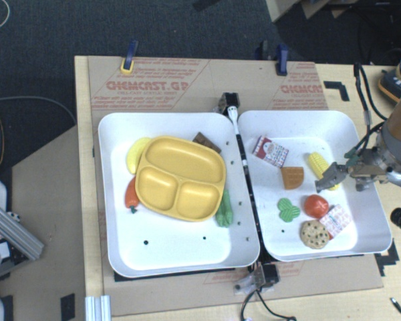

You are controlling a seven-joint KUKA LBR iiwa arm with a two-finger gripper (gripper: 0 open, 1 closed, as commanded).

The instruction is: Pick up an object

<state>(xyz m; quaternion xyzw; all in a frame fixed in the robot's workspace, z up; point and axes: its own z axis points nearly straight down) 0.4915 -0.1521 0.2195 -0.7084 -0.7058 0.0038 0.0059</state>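
Lowest in the frame, in the right bin [367, 243]: a round speckled cookie [314, 233] touching a small red-and-white wrapped packet [337, 221]. Just above these, a red tomato [315, 205], with a green leafy piece [288, 210] to its left. Higher, near the bin's middle, a tan block like a bread slice [293, 177]; to its right a yellow corn cob [318, 164], and up-left a red-and-white carton [271, 151].

At the right edge, mid-height: the gripper [347, 176], reaching in over the right bin, fingers spread apart, one dark fingertip [331, 178] just beside the corn cob, nothing between them. Orange band barely visible at the far right.

In the left bin [113, 179]: a yellow divided tray [180, 177] tilted across the centre, covering much else. Peeking from under it, a red-orange piece [131, 194] at lower left, a yellow piece [136, 152] at upper left, a green piece [224, 210] at lower right, something brown [206, 141] at the top.

Farthest up: two clamps [127, 60] on the board's top edge.
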